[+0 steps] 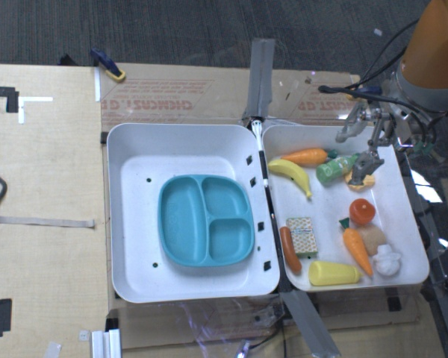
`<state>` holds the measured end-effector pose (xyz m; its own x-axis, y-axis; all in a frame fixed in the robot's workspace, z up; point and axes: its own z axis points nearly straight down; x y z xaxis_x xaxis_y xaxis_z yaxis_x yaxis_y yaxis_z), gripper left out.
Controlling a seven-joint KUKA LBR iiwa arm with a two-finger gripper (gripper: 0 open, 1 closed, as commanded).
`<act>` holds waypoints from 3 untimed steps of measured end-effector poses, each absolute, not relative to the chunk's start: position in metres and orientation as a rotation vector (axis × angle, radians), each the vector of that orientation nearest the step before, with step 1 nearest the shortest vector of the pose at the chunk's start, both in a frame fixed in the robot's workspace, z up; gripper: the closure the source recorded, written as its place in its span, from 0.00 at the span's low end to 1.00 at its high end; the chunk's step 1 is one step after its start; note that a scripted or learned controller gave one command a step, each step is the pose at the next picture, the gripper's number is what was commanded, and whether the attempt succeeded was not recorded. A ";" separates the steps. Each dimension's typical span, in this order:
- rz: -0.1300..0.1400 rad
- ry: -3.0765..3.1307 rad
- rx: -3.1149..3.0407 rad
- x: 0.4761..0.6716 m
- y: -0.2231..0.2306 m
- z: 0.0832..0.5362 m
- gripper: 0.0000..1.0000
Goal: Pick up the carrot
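Carrot lies flat just below the tomato; your pincer hangs above the tomato, fingers' spread can't tell, nothing visibly pinched.

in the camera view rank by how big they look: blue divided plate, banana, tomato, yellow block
1. blue divided plate, clearly largest
2. banana and yellow block look about alike, so they are left unranked
3. tomato, smallest
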<state>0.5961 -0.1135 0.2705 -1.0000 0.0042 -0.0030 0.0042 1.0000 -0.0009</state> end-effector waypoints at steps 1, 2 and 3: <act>-0.001 3.095 -0.523 0.534 -0.124 0.197 0.00; -0.014 3.061 -0.604 0.499 -0.148 0.109 0.00; -0.013 3.093 -0.361 0.501 -0.134 0.099 0.00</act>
